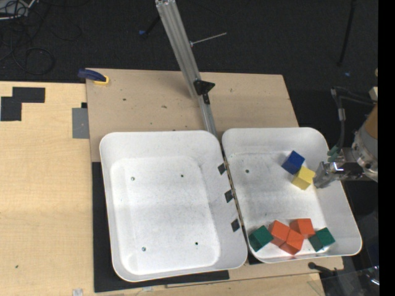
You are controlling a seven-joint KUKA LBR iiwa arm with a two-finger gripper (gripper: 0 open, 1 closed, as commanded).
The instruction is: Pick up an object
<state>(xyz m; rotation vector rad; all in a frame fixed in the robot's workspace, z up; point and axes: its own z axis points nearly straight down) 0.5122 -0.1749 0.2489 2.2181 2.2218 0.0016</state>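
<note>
My gripper (325, 176) sits at three o'clock of the yellow block (303, 178); I cannot tell its grip.

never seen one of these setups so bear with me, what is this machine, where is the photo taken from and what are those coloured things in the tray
This is one photo from a camera fixed above a wooden bench, looking down at a slant. Two shallow white bins sit side by side. The machine is a robot arm reaching in from the right; the metal part at the right bin's edge is its gripper, a two-finger hand for picking things up. Whether the fingers are open or shut is too small to tell, and I see nothing held.

The coloured things are small blocks, all in the right bin: a blue block and a yellow block just beside the gripper, and a cluster near the front edge of orange blocks with a green block on either side.
</note>
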